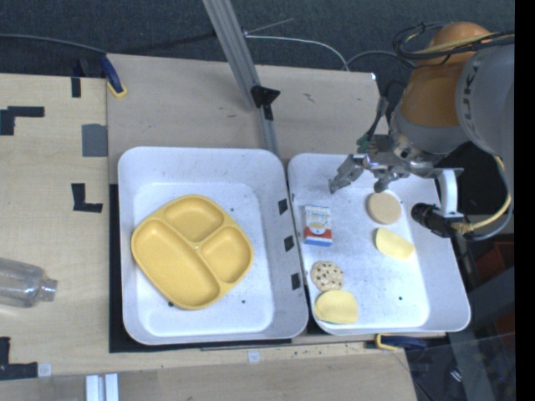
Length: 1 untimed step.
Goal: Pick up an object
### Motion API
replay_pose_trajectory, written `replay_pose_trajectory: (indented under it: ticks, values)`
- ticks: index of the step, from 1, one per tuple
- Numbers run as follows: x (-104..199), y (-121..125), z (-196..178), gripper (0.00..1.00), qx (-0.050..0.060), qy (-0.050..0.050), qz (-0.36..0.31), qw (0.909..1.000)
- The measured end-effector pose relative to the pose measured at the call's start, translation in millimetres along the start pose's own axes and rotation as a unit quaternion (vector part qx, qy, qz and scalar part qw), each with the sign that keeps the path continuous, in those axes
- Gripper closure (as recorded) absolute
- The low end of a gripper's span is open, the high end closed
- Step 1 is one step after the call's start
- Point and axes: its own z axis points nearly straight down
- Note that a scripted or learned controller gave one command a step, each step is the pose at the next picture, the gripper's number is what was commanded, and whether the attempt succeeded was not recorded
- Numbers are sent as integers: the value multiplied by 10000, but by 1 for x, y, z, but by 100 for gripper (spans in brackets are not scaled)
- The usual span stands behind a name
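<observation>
White plastic bins sit side by side on a pale wooden worktop (184,115): the left bin (134,224) holds a yellow divided plate (192,251), and the right bin (435,299) holds a small carton (318,225), a chocolate-chip cookie (327,274), a yellow piece (336,307) near the front, a tan disc (384,208) and another yellow piece (394,244). The gripper (361,172) hangs over the far part of the right bin with its fingers spread wide and nothing between them, just beyond the tan disc. This looks like the approach step; next it must centre over one item, perhaps the disc, descend and close.
</observation>
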Motion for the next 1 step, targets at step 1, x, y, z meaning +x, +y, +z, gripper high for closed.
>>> replay_pose_trajectory:
  ticks: [1]
  values:
    - [100, -35, 25, 0, 24, 7, -28, 10000]
